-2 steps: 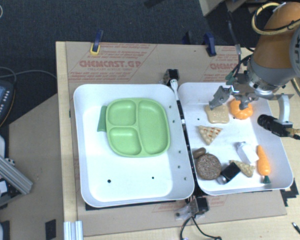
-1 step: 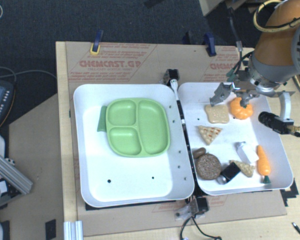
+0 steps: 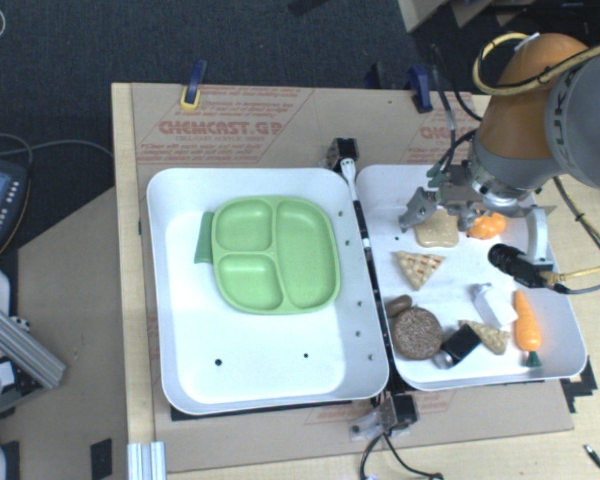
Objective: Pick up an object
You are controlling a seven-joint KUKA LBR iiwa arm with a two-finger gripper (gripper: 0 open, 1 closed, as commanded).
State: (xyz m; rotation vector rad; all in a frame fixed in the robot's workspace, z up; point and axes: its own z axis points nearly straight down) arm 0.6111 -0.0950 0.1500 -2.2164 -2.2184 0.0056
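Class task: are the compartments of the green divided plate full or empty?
Empty: the green plate shows three bare compartments in the left bin.

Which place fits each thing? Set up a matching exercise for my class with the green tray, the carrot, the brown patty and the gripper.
Things:
1. green tray
2. carrot
3. brown patty
4. gripper

Places:
A. right bin, near its right edge
B. right bin, far end, over a tan piece
C. left bin
D. right bin, near corner by the divider

Pairs: 1-C, 2-A, 3-D, 4-B
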